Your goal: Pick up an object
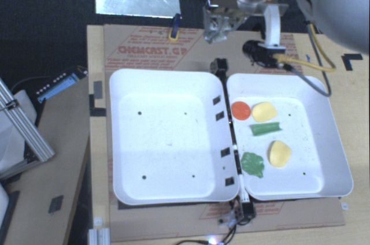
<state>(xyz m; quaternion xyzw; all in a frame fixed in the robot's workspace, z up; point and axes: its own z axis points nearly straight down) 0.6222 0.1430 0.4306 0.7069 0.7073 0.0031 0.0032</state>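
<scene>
Looking down from the fixed camera, the gripper point(217, 27) hung above the far edge of the desk point(144, 44), beyond both bins and well apart from anything it might pick; whether it was spread or pressed together could not be told at that blur, and nothing showed in its grasp. All the objects lay in the right bin point(332, 151): a red disc point(241, 110) just beside a yellow piece point(264, 111), a green strip point(265, 129) below them, a green leafy piece point(252, 164) near the divider, and a second yellow piece point(279, 153). The left bin point(167, 140) held no objects. Trouble seemed likeliest from crowding: a descent on the disc could nudge its yellow neighbour, and such flat, low items might slip from a shallow pinch. The leafy piece sat close to the bin wall, which could block one side.
</scene>
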